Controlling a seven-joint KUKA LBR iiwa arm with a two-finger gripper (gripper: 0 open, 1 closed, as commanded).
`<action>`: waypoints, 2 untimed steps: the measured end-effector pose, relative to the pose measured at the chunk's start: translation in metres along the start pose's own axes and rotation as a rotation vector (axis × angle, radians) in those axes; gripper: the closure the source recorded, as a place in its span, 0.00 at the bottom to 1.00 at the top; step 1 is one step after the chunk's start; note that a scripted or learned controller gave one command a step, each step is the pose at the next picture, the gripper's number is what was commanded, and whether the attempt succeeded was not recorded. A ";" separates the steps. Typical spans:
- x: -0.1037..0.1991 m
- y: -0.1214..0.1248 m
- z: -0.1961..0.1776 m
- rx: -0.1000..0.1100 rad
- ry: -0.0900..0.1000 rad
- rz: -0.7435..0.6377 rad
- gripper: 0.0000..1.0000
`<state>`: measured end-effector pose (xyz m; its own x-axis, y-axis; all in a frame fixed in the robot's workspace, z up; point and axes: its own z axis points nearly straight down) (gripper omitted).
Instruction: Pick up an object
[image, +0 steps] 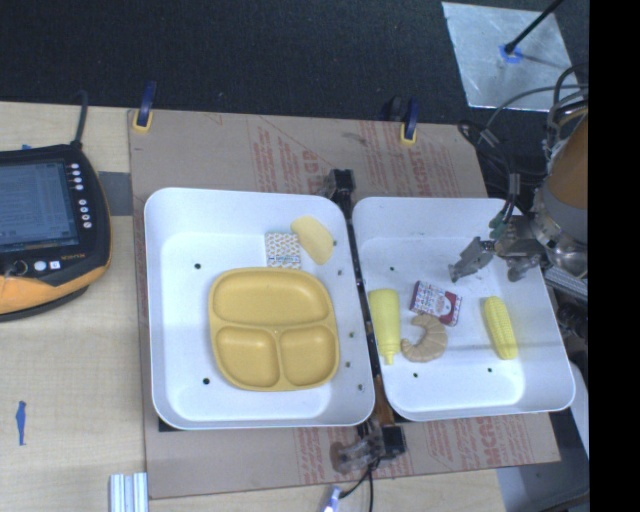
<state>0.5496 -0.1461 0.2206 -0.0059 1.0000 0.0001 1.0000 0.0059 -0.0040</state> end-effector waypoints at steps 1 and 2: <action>0.032 -0.045 0.129 0.000 -0.001 0.001 0.00; -0.067 0.063 0.061 -0.004 -0.002 0.002 0.00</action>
<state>0.6128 -0.2130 0.1595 -0.0036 1.0000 -0.0021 1.0000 0.0036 -0.0001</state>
